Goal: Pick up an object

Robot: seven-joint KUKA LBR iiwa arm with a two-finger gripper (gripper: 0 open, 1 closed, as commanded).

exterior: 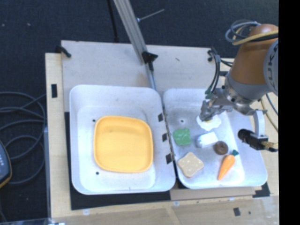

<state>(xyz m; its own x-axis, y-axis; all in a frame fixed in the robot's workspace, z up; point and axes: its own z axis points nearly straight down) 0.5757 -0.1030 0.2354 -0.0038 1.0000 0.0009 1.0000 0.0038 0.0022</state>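
Arm over right bin, gripper low above a white lump

We see 2 bins: left bin (pixel 79 107) with yellow plate (pixel 123 143); right bin (pixel 253 172) with arm (pixel 251 60), carrot (pixel 226 167), beige sponge (pixel 190 164), green piece (pixel 182 136), white block (pixel 206 139), brown ball (pixel 221 147). Gripper (pixel 209 110) sits right above white lump (pixel 208 122), lump just toward the camera; we cannot tell the finger state.

The arm (pixel 251 62) reaches in from the right, its wrist bent downward, with the gripper (pixel 209 112) low near the far edge of the right bin (pixel 187 100).
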